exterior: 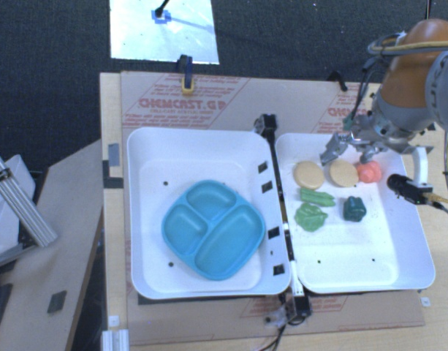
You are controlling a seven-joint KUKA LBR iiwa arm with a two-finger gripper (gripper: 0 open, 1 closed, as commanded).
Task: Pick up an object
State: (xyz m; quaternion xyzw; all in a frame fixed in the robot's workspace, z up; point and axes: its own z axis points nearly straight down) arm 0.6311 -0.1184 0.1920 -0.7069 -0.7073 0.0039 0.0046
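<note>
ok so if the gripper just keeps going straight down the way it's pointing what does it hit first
Most likely the tan round piece in the right bin: the gripper hangs just above it, pointing down. The pink piece lies close beside, and depth is hard to judge from this slanted view.

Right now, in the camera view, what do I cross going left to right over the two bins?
Left bin → blue divided plate → clips on the divider → right bin → tan round piece → second tan round piece → pink piece.

blue tray (213, 229): glossy plastic | bins (202, 145): smooth white plastic | bench (209, 101): matt cardboard
</note>
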